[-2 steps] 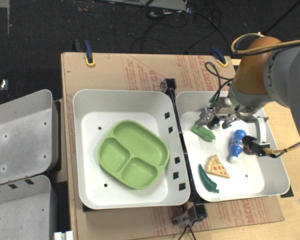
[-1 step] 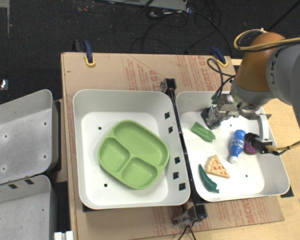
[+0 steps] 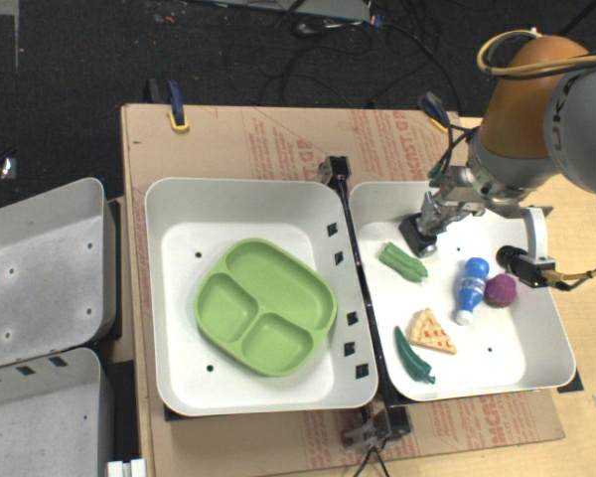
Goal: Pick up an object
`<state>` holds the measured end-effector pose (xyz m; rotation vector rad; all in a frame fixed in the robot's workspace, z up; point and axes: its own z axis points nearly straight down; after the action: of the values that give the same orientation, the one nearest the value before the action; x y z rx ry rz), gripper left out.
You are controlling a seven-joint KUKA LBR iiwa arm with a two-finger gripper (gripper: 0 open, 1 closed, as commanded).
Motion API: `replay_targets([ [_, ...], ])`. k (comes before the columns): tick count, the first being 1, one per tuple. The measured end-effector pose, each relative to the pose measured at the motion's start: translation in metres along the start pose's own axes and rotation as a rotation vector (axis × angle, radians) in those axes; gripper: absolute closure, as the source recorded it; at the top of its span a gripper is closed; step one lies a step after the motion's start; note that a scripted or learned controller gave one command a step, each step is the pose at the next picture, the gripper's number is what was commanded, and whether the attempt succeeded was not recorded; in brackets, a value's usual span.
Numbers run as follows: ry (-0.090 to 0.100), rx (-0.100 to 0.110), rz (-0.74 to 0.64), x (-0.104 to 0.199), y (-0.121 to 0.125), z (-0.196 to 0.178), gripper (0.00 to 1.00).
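Observation:
My gripper (image 3: 418, 237) hangs low over the back left part of the right bin (image 3: 536, 366), just behind a light green pickle-shaped piece (image 3: 403, 262). Nothing shows between its fingers. Further right lie a blue and white bottle (image 3: 470, 288) and a purple ball (image 3: 501, 289). A pizza slice toy (image 3: 432, 332) and a dark green pod (image 3: 412, 356) lie nearer the front of the same bin.
The left bin (image 3: 179, 207) holds a light green divided plate (image 3: 266, 307). A black divider with clips (image 3: 350, 266) runs between the bins. A black fitting (image 3: 521, 263) sits at the right bin's right side. Spare white bins (image 3: 40, 266) lie off the bench at left.

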<state>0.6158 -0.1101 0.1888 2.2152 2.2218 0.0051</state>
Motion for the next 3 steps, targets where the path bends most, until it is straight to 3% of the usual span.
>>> replay_targets([
  [2, -0.001, -0.001, 0.000, 0.000, 0.004, -0.090, 1.00],
  [3, 0.002, 0.006, -0.003, 0.041, -0.012, -0.087, 1.00],
])
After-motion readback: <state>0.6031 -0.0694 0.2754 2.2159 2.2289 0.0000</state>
